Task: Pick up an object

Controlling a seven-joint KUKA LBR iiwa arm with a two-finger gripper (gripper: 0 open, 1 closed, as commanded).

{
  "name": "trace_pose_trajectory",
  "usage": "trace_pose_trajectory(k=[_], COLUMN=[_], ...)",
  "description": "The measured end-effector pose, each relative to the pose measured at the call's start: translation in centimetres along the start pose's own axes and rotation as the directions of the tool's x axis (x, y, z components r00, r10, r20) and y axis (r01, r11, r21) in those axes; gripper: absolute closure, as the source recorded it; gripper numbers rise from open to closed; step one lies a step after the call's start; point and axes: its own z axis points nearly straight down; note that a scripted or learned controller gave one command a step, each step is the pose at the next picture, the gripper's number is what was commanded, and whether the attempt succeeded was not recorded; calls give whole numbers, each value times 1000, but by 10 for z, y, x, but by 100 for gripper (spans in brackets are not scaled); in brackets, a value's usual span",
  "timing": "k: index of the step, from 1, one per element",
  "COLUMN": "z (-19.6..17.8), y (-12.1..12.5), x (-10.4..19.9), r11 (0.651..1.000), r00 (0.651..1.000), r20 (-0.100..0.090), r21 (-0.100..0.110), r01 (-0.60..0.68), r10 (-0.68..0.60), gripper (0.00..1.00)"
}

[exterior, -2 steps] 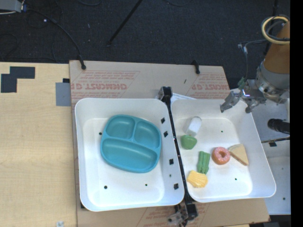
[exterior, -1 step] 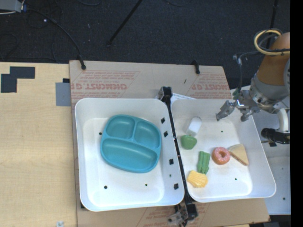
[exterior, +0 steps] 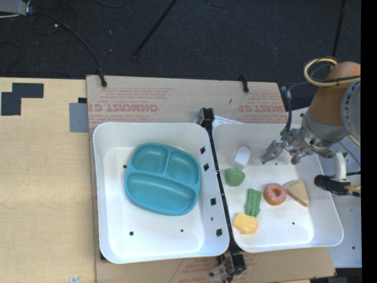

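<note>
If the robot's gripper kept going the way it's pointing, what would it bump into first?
The gripper points left across the right bin. Going straight on, it would probably meet the small white cup first, just above the green toy. Its height above the bin is unclear, so it might pass over.

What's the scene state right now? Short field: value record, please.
left bin: holds a teal divided plate
right bin: holds six small items
items: white cup on its side, green pepper, green bean pod, yellow corn piece, pink donut, tan wedge
touching: donut and wedge lie against each other; pod meets the corn
arm: reaches in from the right
gripper: over the right bin's upper part, right of the cup
grasp: nothing visibly held
</note>
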Motion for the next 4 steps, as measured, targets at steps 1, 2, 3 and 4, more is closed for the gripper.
trace_pose_trajectory(k=[1,2,3,4], z=[27,16,-35,-97], y=[0,0,0,-5], x=[1,1,-8,-4], r11=[1000,1000,1000,1000], r00=[1000,1000,1000,1000], r20=[0,0,3,2], r21=[-1,-2,-9,-10], r01=[1,2,-1,1], r10=[-1,-2,1,-1], gripper=[0,100,100,100])
